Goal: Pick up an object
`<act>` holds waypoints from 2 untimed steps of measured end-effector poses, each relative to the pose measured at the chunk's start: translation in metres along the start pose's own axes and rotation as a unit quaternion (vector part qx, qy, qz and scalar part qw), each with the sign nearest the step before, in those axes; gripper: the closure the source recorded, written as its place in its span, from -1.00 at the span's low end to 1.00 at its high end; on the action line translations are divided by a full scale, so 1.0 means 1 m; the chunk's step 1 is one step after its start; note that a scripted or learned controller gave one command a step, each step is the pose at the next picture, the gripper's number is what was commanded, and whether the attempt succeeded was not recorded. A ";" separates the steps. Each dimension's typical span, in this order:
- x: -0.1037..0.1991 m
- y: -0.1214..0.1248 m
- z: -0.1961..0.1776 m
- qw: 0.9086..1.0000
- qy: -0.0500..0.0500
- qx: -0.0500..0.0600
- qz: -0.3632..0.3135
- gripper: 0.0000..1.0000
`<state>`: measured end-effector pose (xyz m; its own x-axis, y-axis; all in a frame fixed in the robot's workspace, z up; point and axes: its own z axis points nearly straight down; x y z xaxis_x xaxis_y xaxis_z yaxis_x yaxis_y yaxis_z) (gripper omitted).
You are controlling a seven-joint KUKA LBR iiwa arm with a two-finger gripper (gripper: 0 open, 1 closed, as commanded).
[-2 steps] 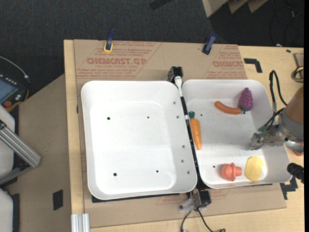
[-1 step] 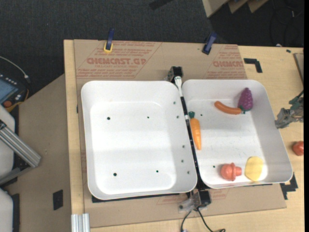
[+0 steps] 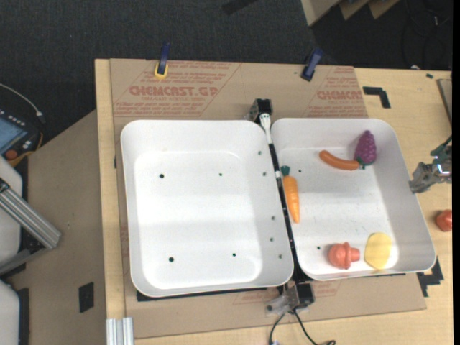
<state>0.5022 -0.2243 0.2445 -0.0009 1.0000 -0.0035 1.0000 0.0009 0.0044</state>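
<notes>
The jaws we cannot read: the gripper (image 3: 429,172) shows as a small grey metal shape at the far right, and we cannot tell whether it is spread or pressed together. It sits just outside the right wall of the right bin (image 3: 402,192), over the bench, and we see nothing pinched in it.

All the things to pick lie in the right bin. A carrot (image 3: 290,198) lies lengthwise along the bin's left wall, close to the seam between the two bins, with its green top pointing toward the far side. Near the far right corner we see a bunch of purple grapes (image 3: 365,147), and just beside it, touching or nearly so, an orange sausage (image 3: 338,161) lying crosswise. At the near edge a red toy (image 3: 343,254) and a yellow lemon (image 3: 379,250) sit side by side, close enough that we cannot tell whether they touch.

The left bin (image 3: 144,192) has a few dark dots on its floor. Both bins rest on a cardboard sheet (image 3: 215,85) with red print, held at the far edge by two blue clamps (image 3: 163,62). A small orange object (image 3: 444,221) lies on the bench to the right of the bins, near the gripper and on the nearer side of it.
</notes>
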 end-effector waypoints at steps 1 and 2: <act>0.000 0.001 -0.011 1.000 -0.001 -0.002 0.000 1.00; -0.001 0.001 -0.021 1.000 -0.002 -0.003 0.000 1.00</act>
<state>0.5035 -0.2251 0.2651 -0.0018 1.0000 -0.0082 0.9999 0.0019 0.0102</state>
